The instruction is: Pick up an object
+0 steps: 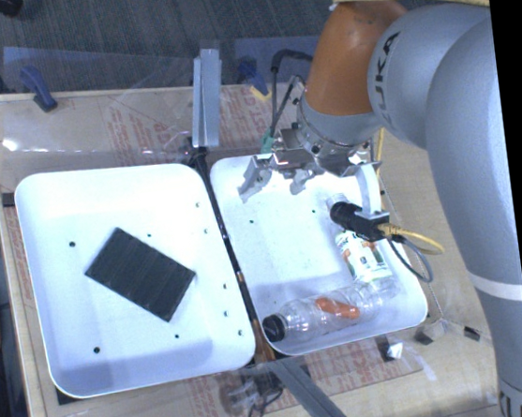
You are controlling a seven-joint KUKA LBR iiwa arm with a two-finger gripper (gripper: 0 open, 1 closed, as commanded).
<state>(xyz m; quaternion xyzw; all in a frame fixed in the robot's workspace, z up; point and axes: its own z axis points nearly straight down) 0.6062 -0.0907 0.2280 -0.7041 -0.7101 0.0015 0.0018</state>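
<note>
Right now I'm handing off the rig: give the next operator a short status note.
Gripper: open, holding nothing, over the far end of the right bin.
Right bin: clear plastic bottle lying along the near wall; small labelled bottle by the right wall.
Left bin: dark flat rectangular pad lying flat.
Done: nothing picked.
Left: descend, grasp one object, lift.

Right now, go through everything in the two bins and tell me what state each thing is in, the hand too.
Dark flat pad: lying flat, turned at an angle, in the left bin.
Clear bottle: on its side along the near wall of the right bin, black cap on.
Small labelled bottle: lying down by the right wall.
Hand: open, over the far end of the right bin, holding nothing.
</note>
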